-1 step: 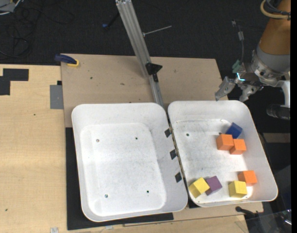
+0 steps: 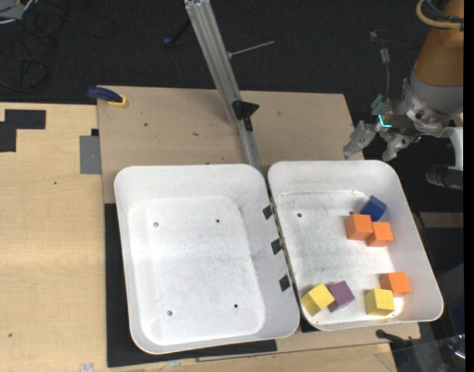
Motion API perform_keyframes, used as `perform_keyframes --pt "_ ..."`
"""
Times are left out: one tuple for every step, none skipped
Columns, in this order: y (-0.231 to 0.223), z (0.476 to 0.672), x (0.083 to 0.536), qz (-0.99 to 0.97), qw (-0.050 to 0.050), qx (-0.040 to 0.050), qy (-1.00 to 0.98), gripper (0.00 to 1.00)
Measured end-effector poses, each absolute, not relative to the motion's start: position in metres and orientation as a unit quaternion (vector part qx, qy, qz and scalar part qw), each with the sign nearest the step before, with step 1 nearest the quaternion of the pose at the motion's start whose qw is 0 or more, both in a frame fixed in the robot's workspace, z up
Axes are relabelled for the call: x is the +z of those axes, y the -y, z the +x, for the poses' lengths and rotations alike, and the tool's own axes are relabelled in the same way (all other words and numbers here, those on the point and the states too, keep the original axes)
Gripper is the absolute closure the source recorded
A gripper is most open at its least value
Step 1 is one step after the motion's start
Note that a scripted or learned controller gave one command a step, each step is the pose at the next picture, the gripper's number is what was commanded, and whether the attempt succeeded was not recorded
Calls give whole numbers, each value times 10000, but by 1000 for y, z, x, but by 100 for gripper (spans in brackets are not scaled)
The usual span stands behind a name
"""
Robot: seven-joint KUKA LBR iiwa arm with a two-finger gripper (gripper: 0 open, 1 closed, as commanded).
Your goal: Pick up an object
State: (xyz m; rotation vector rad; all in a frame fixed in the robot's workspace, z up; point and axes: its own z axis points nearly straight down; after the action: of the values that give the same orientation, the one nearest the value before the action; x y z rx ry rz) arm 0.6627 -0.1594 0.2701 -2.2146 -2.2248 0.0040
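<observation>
Nearest, along the close edge of the right bin [image 2: 423, 239], sit four of my possible picks: a yellow block [image 2: 317, 297] touching a purple block [image 2: 341, 294] on the left, and a second yellow block [image 2: 379, 301] just in front of an orange block [image 2: 396, 284] on the right. Farther back, near the bin's right wall, two more orange blocks [image 2: 369, 229] press together, with a blue block [image 2: 373, 208] touching their far side. All seven rest on the bin floor, none between my fingers.

The left bin [image 2: 136, 200] lies beside it, the two rims meeting in the middle.

Beyond the right bin's far right corner hangs my claw [image 2: 378, 139], over the bench rather than over either bin, well apart from the blocks. Its two fingers are spread, with nothing between them. Behind the bins, a metal rail [image 2: 218, 68] slants up from the bench [image 2: 183, 126].
</observation>
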Motion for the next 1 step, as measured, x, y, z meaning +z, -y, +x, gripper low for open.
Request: perform_keyframes --pt "150 659 214 -7062 34 22 7080 0"
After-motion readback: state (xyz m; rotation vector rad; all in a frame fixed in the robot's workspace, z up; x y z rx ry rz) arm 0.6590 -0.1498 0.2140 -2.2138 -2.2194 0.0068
